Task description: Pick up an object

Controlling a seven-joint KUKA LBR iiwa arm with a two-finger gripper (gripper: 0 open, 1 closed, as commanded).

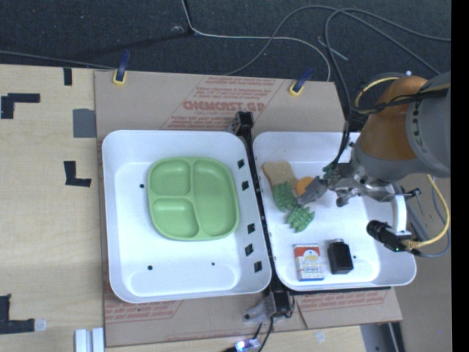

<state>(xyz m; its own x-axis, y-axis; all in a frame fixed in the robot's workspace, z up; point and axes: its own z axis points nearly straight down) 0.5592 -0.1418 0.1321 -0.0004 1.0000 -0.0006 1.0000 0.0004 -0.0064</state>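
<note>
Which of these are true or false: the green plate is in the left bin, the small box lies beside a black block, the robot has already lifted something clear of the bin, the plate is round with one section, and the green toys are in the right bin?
1. The green plate is in the left bin. True.
2. The small box lies beside a black block. True.
3. The robot has lifted something clear of the bin. False: the gripper is low over the right bin, near an orange piece, with nothing seen raised.
4. The plate is round with one section. False: it is squarish with three sections.
5. The green toys are in the right bin. True.
</note>
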